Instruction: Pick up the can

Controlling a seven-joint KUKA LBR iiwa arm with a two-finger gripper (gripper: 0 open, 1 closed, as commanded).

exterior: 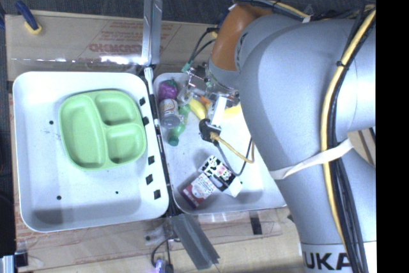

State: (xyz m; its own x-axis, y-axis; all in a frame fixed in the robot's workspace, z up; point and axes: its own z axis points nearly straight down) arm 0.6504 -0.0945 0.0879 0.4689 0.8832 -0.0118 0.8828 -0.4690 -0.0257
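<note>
Hand (203,91) low in the right bin (255,198), at about 11 o'clock of that bin, under the orange band (231,32) and the broad grey arm (300,105) reaching in from 3 o'clock. Opening of the hand: cannot tell, too cluttered with cables and small parts. Nothing plainly held.

Just at 9 o'clock of the hand, close beside it: the can (170,113), silvery, lying with one end toward 12 o'clock near the bin's left wall. Touching or apart from the hand: cannot tell. At 12 o'clock of the can, a purple item (167,90), touching or nearly so. At 6 o'clock of the can, a green item (176,132). Between can and hand, something yellow (198,109), partly hidden.

Farther toward 6 o'clock in the same bin: a small black-and-white patterned carton (217,172) lying tilted, and just at 7 o'clock of it a dark red packet (199,190), the two touching or overlapping. Yellow cable (231,155) looping down from the wrist toward the carton.

Well apart, at 9 o'clock: the left bin (38,201), white, holding a light green divided tray (103,128) with three compartments, flat near the bin's middle. Both bins side by side on the surface (83,38), brown cardboard showing at 12 o'clock. Blue-and-yellow clamp (27,16) at the far 10 o'clock corner.
</note>
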